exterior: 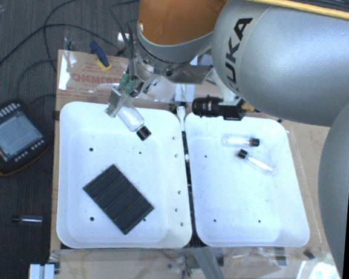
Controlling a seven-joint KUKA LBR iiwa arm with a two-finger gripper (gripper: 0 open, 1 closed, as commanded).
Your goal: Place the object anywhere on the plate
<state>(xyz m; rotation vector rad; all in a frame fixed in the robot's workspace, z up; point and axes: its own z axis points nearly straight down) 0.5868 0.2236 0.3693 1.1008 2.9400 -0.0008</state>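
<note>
Gripper (118, 103) fingers clamp a capped vial (132, 121) slanting toward four o'clock; the dark plate (118, 198) lies at six o'clock.

Ribbed black plate (118, 198), clear black-capped vial (132, 122), white bins (76, 157)

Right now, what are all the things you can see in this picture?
Bins: two, white, side by side on the bench.
Plate: one, dark ridged, lying in the left bin.
Tubes: three, clear with black caps; two in the right bin, one held at the left bin's top edge.
Controller: one, grey and orange, on the floor left.
Arm: one, grey with orange band, from the right.
Gripper: one, shut on the third tube.
</note>
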